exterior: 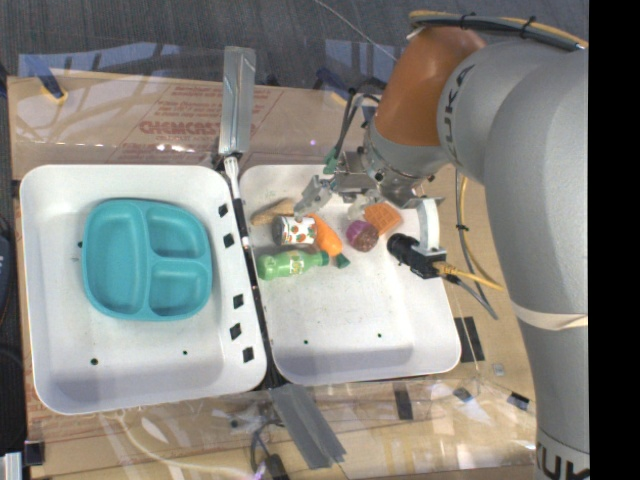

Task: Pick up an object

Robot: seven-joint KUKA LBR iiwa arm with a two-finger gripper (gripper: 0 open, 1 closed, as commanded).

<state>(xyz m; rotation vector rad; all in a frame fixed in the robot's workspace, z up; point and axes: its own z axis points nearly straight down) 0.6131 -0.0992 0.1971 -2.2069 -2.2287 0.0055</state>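
In the right bin (360, 353), several small items lie in a cluster near the back. A white and red can (294, 230) lies beside an orange carrot (328, 238), with a green bottle (289, 264) just in front of them. A purple round piece (362, 235) and an orange waffle-like piece (381, 215) sit to their right. A tan stick (268, 209) rests near the bin's left wall. My gripper (318, 196) hangs low over the back of this bin, just above the can and carrot. Nothing shows in its grasp.
A teal divided plate (148, 258) lies in the left bin (60, 368). The divider wall (245, 268) between the bins runs just left of the cluster. The grey arm (520, 168) covers the right bin's far right side, with a black part (415, 253) and cables hanging there.
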